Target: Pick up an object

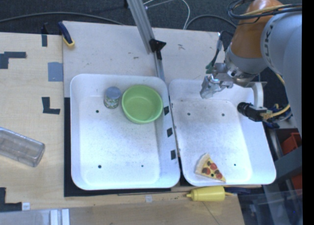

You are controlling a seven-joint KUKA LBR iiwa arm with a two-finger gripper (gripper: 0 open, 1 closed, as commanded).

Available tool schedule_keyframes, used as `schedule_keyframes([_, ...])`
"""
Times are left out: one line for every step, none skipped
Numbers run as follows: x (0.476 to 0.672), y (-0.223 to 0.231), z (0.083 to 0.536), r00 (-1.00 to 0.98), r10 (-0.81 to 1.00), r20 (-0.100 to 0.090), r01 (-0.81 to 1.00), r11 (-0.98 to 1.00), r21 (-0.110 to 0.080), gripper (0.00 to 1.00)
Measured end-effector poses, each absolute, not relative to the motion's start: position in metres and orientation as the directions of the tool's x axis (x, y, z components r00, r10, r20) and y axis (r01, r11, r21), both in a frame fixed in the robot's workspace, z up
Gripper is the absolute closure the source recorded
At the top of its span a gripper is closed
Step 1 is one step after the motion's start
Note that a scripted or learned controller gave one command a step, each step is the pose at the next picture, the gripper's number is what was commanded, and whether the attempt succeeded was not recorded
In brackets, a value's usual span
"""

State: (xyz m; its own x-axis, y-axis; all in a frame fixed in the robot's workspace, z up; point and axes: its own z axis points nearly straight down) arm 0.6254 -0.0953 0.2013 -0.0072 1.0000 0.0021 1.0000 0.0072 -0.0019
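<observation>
Over the right bin's (255,167) twelve o'clock rim | jaws (210,89) hang with nothing in them; I can't tell how wide | pizza slice (210,168) lies at six o'clock, well apart | I'd travel down-frame, centre above it, descend straight, close across its narrow width.

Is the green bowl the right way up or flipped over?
Right way up. The green bowl in the left bin shows its round rim and hollow inside facing the camera, with nothing in it.
</observation>
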Motion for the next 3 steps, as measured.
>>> schedule_keyframes([0.627, -0.038, 0.198, -0.007, 1.000, 0.002, 1.000, 0.007, -0.002, 1.00])
schedule_keyframes([0.629, 0.007, 0.211, -0.006, 1.000, 0.001, 1.000, 0.006, -0.001, 1.00])
schedule_keyframes([0.637, 0.065, 0.228, -0.008, 1.000, 0.002, 1.000, 0.008, 0.001, 1.00])
